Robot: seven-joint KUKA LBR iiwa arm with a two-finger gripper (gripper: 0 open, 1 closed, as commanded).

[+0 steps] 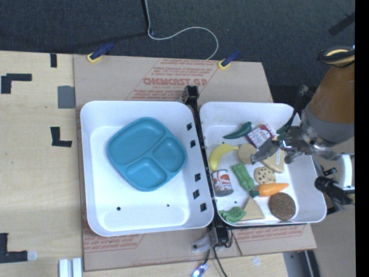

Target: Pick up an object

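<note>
A robotics lab — two white bins (92, 172) sit on a cardboard sheet (173, 79) clamped to the counter (34, 172), a cable (173, 36) trails over dark carpet (69, 10), and the toy food (253, 166) is plainly test material — not a kitchen.

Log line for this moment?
tool over right bin | nothing seen held | near cookie, carrot | blue tray in left bin
</note>
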